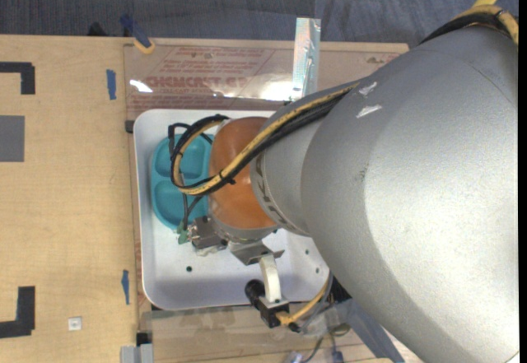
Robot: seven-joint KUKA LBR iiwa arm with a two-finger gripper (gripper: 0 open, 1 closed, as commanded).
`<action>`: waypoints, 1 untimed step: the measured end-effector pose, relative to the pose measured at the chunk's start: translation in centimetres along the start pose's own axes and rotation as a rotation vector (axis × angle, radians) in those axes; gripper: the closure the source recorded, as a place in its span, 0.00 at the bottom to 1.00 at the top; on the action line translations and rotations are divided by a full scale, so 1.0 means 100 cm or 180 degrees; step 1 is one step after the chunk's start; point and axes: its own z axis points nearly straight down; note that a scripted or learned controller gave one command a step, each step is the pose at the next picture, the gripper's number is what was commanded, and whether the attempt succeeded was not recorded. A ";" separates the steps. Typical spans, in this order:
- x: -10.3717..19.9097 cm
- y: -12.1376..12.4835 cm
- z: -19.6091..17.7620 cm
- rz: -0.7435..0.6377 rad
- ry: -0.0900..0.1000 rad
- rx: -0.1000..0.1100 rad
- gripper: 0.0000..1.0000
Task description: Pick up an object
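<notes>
A teal, rounded plastic object [169,180] lies in the left part of the white bin [165,283]. The arm's orange wrist band [239,180] hangs right over it and hides its right side. The grey gripper hardware [206,236] shows just below the band, close to the teal object's lower edge. A black and yellow cable [198,180] loops across the teal object.
The grey arm [412,172] covers the right half of the view, including the second bin. A white and black fitting [268,287] sticks out over the bin's lower edge. The tan bench [66,213] spreads to the left, with blue tape marks.
</notes>
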 end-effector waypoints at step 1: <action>-0.010 0.003 -0.105 0.0733 -0.0017 0.0024 1.00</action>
